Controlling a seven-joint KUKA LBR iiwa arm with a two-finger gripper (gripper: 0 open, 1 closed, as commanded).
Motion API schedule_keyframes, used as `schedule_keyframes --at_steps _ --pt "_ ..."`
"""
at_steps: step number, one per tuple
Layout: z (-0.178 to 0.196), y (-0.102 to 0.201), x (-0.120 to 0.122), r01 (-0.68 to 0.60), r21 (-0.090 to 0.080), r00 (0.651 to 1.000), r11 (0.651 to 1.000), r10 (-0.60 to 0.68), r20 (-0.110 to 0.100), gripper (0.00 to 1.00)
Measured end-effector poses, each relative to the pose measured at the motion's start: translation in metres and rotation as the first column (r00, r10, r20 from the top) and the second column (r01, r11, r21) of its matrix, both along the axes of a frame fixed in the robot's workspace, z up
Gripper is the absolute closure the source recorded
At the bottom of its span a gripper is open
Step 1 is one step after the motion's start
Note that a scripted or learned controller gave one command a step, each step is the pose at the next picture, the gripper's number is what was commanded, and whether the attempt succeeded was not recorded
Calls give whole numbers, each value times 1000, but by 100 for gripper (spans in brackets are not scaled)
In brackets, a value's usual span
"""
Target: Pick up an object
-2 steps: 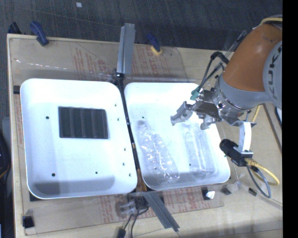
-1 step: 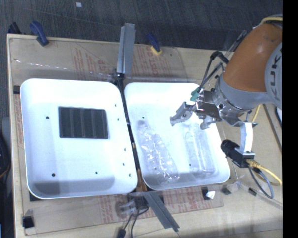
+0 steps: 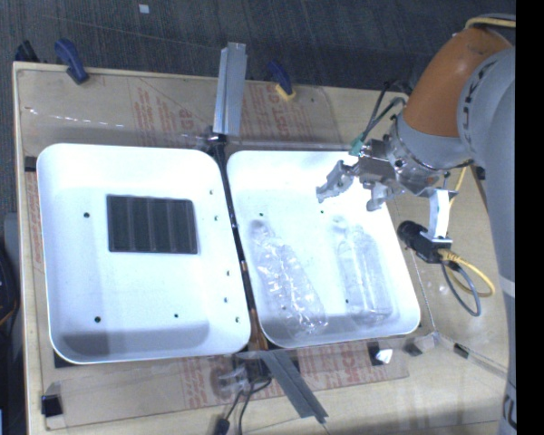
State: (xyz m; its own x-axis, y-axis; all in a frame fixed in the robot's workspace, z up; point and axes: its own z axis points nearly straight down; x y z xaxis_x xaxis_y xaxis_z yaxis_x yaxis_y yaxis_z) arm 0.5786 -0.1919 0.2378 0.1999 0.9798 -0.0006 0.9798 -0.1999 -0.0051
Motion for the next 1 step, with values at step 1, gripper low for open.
schedule_keyframes --at_steps 1 --pt "30 12 -42 -49 1 999 999 49 2 0"
